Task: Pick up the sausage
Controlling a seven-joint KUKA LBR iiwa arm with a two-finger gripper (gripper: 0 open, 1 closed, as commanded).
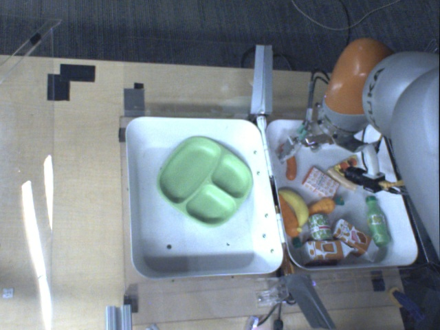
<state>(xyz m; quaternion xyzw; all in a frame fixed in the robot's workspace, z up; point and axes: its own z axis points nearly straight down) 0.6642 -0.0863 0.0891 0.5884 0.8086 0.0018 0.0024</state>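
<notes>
Sausage: the small reddish-orange sausage [291, 168] lay in the right white bin [405, 256], near its upper left corner, apart from the heap of other items, which I judged left me room to come down on it.
My gripper: my metal two-finger gripper [297, 143] hung just above the sausage's upper end, low over the bin, in the camera view.
My fingers: they appeared spread, nothing between them; the sausage sat below and was not held.
My arm: the grey arm with its orange band [357, 74] reached in from the right and crossed over the bin's upper part, so my wrist stood above the target.
Neighbours: a yellow banana [294, 205] lay below the sausage, a red-and-white patterned packet [319, 181] just to its right, neither touching it as far as I could tell.
Left bin: the left white bin [148, 253] held a green three-compartment plastic plate [205, 177], well apart from my work.
Step in hand: by my judgement, lining up and lowering for the grasp.
Risk: the bin wall stood close on the left and could have fouled a finger.
</notes>
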